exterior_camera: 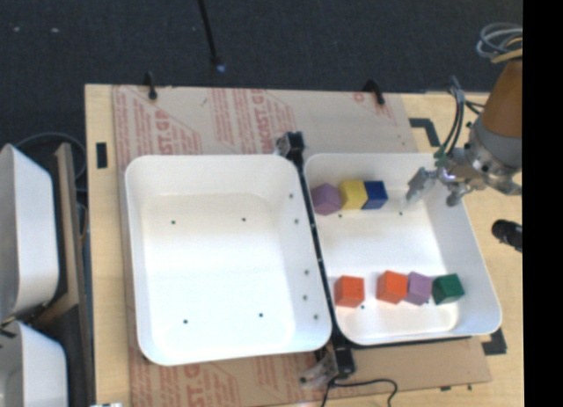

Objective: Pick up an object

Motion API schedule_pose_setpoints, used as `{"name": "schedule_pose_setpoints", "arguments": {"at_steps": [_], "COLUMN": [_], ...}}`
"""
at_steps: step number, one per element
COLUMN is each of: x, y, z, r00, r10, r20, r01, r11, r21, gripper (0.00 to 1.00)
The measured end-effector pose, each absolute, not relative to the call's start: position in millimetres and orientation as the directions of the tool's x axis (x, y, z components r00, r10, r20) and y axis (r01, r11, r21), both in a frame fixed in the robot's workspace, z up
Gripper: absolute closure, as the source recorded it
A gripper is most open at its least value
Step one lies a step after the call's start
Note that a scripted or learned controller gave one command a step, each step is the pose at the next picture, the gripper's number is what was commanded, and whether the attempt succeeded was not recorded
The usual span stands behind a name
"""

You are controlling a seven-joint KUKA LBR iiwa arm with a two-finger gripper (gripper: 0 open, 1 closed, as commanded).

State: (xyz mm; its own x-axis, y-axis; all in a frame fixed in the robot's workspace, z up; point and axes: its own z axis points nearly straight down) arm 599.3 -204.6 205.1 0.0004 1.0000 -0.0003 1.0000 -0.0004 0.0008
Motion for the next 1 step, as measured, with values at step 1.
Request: {"name": "schedule_pose_setpoints", "arguments": {"at_steps": [1], "x": [653.6], "y": [-188.4], "z": [124.2], "r00": [0.001], "r10": [1.0], "r20": [-0.001], "r01": [1.0], "r11": [-0.001], "r21": [0.002], "gripper": [0.0]}}
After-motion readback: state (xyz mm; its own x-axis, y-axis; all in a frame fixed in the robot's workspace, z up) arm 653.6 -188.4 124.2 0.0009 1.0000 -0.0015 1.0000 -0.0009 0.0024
